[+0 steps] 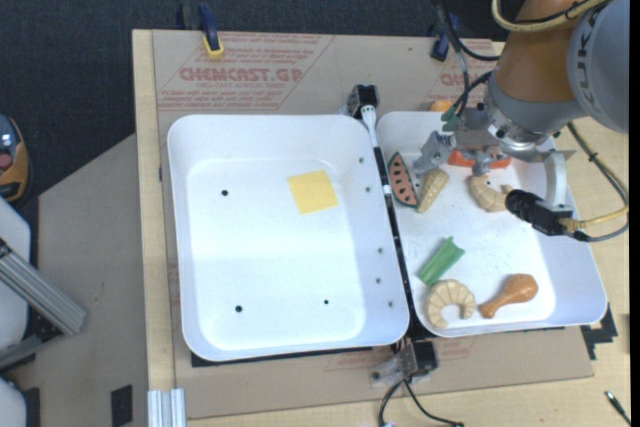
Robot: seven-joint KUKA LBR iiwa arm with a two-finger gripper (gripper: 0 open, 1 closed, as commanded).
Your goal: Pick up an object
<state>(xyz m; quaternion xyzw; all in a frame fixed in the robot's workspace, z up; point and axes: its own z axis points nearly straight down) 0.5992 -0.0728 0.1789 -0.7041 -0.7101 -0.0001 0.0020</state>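
Observation:
My gripper (492,167) hangs low over the back of the right bin (575,260), below the arm's orange band. Its two grey fingers (433,152) stand spread apart, so it is open. A small orange-red piece (466,156) lies under the gripper body, partly hidden, and I cannot tell if it is touched. A beige lump (490,196) lies just in front, between the fingers' span. A tan wedge (432,189) and a watermelon slice (402,179) lie by the left finger. Nearer the front are a green strip (440,261), a croissant (450,301) and a drumstick (512,294).
The left bin (190,245) holds one yellow square slice (313,192) near its back. A black cable plug (535,211) trails from the arm over the right bin's right side. The bins stand on a cardboard sheet (250,65) with clamps at its back edge.

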